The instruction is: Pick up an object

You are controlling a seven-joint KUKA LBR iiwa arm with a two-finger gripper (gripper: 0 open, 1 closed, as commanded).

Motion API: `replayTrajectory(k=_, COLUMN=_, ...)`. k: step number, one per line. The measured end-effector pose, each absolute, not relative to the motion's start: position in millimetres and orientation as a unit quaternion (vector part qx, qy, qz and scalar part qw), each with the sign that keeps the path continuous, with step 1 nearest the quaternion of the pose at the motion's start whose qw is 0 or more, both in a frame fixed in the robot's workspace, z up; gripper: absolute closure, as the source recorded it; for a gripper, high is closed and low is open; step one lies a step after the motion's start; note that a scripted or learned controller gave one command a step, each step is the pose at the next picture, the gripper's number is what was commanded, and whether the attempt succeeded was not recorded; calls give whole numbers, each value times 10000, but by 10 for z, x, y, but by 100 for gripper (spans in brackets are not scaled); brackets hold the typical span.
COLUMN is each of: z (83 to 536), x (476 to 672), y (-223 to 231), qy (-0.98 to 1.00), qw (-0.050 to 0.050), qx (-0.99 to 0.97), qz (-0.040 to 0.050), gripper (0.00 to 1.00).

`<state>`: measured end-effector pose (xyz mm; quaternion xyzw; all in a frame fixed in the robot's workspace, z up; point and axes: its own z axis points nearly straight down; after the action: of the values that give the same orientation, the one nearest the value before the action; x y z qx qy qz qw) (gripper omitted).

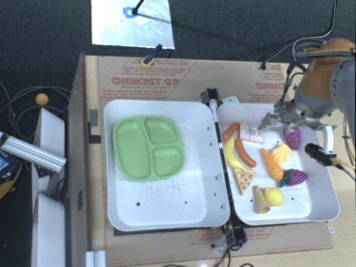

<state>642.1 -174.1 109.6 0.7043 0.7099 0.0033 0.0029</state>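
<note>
Lemon point(273, 196) & bread nearest cam, right bin point(320, 207). Gripper point(271, 120) over bin's far side beside purple grapes point(292, 136); finger state can't tell. Best: drop straight on grapes, avoid cheese wedge point(281, 152)

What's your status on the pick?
Hand low over right white bin, nothing seen held. Nearest: pink patterned packet, purple grape bunch. Toy foods crowd around.

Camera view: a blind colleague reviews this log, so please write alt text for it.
A grey robot arm's gripper hovers over the right white bin, which holds plastic toy food: purple grapes, an orange carrot, a yellow banana and a yellow lemon. The left white bin holds a green divided plate.
</note>
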Motion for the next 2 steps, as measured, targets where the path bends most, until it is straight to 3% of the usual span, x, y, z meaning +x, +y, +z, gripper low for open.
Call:
replayTrajectory(k=1, z=839, x=5788, y=-1572, qy=7076, qw=-2, qx=7066, qz=-1, gripper=0)
replayTrajectory(k=2, z=993, x=5340, y=-1493, qy=7076, qw=4, qx=7067, qz=3, gripper=0)
